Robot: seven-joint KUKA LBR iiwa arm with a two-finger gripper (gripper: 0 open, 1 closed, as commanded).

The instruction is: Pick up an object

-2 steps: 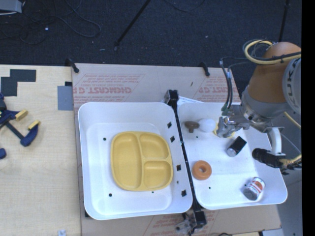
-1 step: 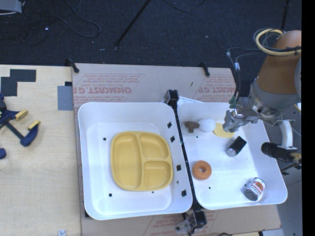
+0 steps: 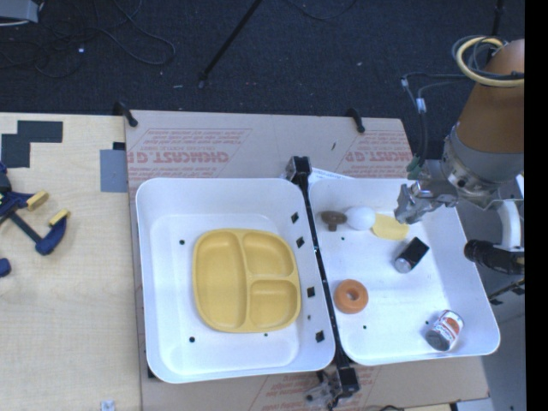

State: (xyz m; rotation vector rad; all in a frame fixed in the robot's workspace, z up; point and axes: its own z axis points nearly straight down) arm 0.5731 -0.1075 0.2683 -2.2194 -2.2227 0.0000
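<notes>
My gripper (image 3: 409, 205) hangs over the back of the right bin (image 3: 471, 336), on the grey arm with the orange band that comes in from the right. Just below and left of it lies a flat yellow piece (image 3: 390, 228). To that piece's left sit a white ball (image 3: 360, 218) and a small brown object (image 3: 333, 219), touching. A black cylinder (image 3: 412, 254) lies a little below the gripper. An orange ring (image 3: 350, 297) rests near the bin's left wall. A small tin can (image 3: 443, 330) lies in the front right corner.
The left bin (image 3: 163, 229) holds a yellow divided plate (image 3: 246, 279). A black divider (image 3: 312, 255) runs between the bins. Blue and yellow clamps (image 3: 38, 221) lie on the wooden bench at far left. Cables hang behind the arm.
</notes>
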